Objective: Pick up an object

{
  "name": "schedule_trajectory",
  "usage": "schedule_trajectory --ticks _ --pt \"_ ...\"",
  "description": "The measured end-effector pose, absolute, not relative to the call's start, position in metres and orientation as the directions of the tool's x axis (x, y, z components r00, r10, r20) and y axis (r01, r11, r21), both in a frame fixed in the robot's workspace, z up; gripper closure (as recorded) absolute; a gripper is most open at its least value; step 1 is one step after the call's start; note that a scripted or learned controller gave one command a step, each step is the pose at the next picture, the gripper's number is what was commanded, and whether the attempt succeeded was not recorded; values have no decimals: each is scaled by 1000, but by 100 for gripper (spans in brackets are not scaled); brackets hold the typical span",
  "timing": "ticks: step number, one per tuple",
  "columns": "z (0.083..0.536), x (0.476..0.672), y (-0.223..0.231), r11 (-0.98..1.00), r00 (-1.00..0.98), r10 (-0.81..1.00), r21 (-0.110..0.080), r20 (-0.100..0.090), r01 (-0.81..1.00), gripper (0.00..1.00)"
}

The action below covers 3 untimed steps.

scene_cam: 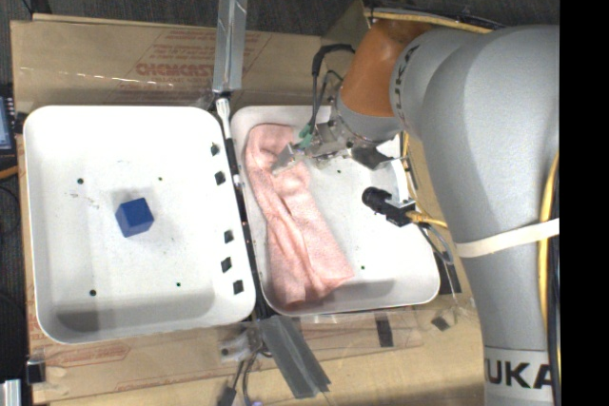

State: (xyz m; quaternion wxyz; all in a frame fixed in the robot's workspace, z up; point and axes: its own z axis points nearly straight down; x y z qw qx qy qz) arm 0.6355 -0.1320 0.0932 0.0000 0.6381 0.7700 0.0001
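reaching into the right bin point(404, 285), my tool point(293, 154) meets the pink towel point(290, 219) (finger state indiscernible); blue cube point(134, 216) in left bin point(57, 299).

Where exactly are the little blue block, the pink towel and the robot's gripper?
blue block point(134, 216): camera view, on its top face, in the left bin.
pink towel point(290, 223): camera view, mid-length of the cloth, in the right bin.
gripper point(288, 159): camera view, at its tip over the towel's upper end.

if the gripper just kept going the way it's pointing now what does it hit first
Most likely the pink towel: the gripper points down and left at the towel's upper end in the right bin. It looks at or just above the cloth, though depth is unclear from this one view.
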Motion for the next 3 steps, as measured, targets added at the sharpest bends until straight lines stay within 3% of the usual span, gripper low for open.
schedule_trajectory --ticks 1,2,3 --pt "92 574 -123 289 -289 957 -2 2 957 0" --pt "102 574 -123 292 -292 957 -2 2 957 100" --pt "192 601 -59 259 -259 966 -2 1 966 100"
